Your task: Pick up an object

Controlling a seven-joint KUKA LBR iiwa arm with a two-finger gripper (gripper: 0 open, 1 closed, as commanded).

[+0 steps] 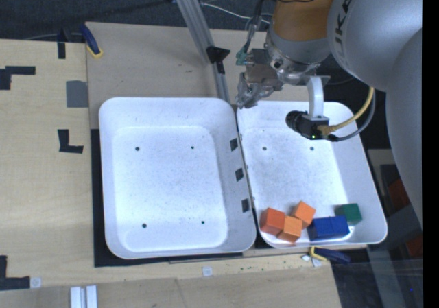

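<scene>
I see my gripper at the right bin's far rim, its grasp seemingly empty though unclear, orange blocks and blue block unpicked.

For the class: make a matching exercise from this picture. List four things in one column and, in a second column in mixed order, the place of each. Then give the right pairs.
Things:
1. blue block
2. green block
3. orange blocks
4. end effector

Places:
A. above the far end of the edge where the two bins meet
B. near right corner of the right bin, farthest right of the blocks
C. near edge of the right bin, between the orange blocks and the green block
D. near edge of the right bin, closest to the left bin

Pairs: 1-C, 2-B, 3-D, 4-A
</scene>
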